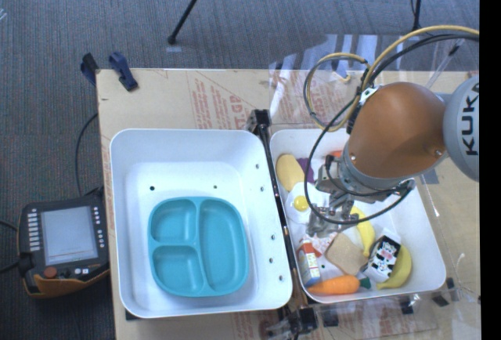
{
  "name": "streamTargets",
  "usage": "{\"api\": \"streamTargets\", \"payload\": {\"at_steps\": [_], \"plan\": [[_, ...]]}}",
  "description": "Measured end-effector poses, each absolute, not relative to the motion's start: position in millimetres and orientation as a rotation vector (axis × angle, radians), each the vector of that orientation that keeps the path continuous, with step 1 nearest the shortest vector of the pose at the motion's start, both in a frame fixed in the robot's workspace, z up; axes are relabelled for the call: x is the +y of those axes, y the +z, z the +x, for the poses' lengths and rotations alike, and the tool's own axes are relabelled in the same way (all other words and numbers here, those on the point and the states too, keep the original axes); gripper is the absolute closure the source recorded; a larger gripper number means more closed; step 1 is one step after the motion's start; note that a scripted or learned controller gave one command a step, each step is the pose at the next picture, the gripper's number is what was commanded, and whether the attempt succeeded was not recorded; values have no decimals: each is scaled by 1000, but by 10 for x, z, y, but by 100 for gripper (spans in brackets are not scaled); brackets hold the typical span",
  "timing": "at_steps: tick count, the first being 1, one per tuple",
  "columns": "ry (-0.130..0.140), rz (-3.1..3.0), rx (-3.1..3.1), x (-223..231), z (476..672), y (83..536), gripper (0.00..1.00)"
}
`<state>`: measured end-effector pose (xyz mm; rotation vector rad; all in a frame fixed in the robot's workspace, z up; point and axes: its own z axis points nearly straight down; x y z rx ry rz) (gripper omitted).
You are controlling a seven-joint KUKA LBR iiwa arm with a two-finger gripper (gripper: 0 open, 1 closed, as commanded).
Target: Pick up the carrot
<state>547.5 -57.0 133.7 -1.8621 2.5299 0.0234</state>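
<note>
Carrot (336, 285) lies at the near edge of the right bin (435, 240), beside a toast slice (345, 253). My gripper (327, 215) hangs above the bin's clutter; I cannot tell its opening.

We see the divided plate (197, 247) lying in the left bin (125, 150), while in the right bin (433, 233) the carrot (336, 285) lies along the near wall, just before the bread slice (345, 253), with the gripper (329, 211) above them.
</note>
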Motion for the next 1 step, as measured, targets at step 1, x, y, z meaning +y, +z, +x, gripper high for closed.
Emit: {"api": "streamTargets", "payload": {"at_steps": [1], "plan": [[24, -1861, 2531, -571, 5474, 1335, 0]]}}
